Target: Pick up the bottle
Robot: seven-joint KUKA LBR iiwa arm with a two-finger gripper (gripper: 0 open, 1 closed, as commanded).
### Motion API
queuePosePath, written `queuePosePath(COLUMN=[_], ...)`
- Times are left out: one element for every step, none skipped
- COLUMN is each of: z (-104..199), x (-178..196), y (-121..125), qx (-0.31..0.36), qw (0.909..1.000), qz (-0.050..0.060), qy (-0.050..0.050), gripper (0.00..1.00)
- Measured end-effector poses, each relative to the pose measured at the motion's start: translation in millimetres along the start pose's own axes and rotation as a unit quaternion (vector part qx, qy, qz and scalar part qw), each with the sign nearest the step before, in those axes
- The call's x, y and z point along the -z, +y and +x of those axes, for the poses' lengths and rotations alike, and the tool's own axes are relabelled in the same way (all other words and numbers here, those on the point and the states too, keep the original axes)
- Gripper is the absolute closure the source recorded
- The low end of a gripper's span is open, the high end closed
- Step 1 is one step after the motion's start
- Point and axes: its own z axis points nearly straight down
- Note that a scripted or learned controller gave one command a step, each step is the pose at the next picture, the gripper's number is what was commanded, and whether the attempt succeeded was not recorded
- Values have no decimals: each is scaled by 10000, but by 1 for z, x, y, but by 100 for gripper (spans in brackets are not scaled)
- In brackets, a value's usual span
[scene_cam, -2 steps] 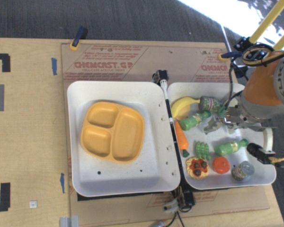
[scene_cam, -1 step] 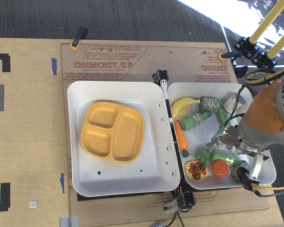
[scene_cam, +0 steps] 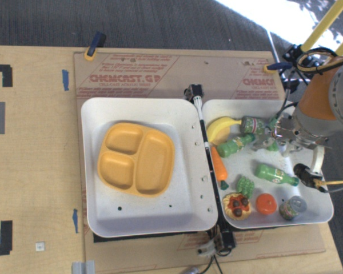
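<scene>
Green bottle [scene_cam: 276,175] lies just below the end effector [scene_cam: 281,133], grip state unclear

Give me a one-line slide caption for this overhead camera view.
Arm's gripper hovers over the right bin of toy food and green bottles; left bin holds a yellow divided plate.

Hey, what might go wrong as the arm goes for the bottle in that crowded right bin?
1. Several green bottles lie here: one alone, another beside the banana. The end effector might close on the wrong one or on two things.
2. The bottles lie on their sides, so one may roll or slip away.
</scene>
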Motion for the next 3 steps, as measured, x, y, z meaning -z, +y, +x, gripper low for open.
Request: queuePosePath(z=[-29,14,-18], x=[1,2,1], y=[-65,-110,11], qx=[-340,-272,204], qw=[9994,9996,9998], qz=[5,-28,18], qy=[0,-8,60], gripper=[0,0,0])
